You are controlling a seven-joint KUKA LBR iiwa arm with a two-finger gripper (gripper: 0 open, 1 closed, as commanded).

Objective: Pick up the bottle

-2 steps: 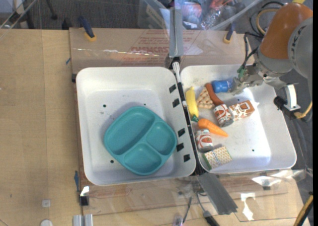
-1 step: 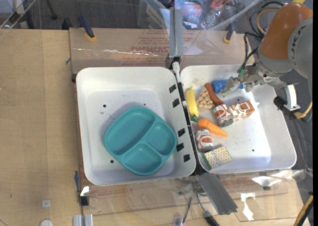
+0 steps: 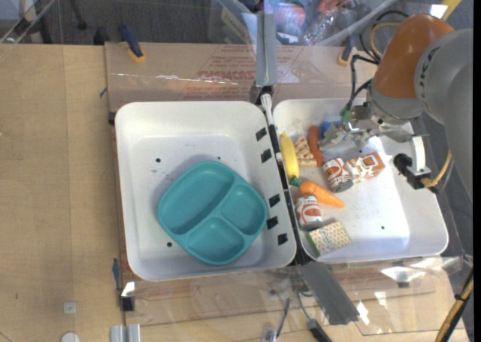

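a: where's the gripper (image 3: pixel 340 131) right now?

b: i see it low over the far part of the right bin (image 3: pixel 421 216), under the orange band (image 3: pixel 406 55) of the arm (image 3: pixel 455 70). i can't tell how the tool itself stands; that spot is too cluttered and blurred.

a: and the bottle?

b: i can't pick out a bottle for sure. there's a small blue thing (image 3: pixel 313 136) just beside the tool, near the bin's far wall, but i can't say what it is.

a: what else is in that bin?

b: a banana (image 3: pixel 288 155) along the divider, a carrot (image 3: pixel 322 192) nearer me, two red-and-white cans (image 3: pixel 352 171) side by side in the middle, another can (image 3: pixel 309 211) below the carrot, and a patterned packet (image 3: pixel 329 237) by the near wall.

a: left bin (image 3: pixel 135 183)?

b: a teal divided plate (image 3: pixel 213 212) lies in it.
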